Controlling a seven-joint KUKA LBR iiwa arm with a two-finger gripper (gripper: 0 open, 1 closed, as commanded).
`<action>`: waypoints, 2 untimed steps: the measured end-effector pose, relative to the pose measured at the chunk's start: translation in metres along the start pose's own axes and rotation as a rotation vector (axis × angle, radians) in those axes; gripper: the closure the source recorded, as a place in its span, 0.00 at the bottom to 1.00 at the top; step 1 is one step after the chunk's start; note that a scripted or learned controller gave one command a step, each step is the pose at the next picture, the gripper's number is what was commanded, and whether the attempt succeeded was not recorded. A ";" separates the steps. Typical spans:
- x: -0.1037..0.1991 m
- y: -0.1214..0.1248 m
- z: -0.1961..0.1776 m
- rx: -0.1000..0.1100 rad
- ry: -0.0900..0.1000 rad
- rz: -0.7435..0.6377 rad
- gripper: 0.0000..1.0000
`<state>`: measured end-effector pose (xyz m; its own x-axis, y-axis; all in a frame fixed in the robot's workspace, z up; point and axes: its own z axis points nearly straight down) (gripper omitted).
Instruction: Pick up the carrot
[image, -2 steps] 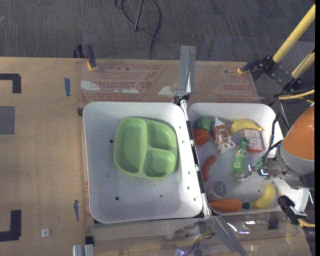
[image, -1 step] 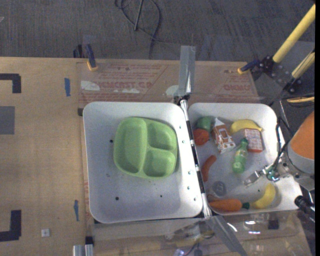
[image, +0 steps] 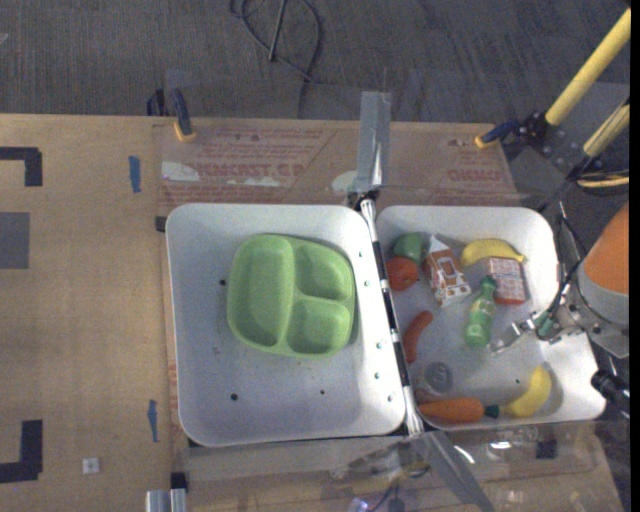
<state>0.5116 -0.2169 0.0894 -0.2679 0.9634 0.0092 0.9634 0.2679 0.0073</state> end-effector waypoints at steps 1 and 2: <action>0.014 -0.019 0.001 -0.008 -0.011 0.200 0.00; 0.011 -0.017 -0.001 -0.016 0.002 0.397 0.00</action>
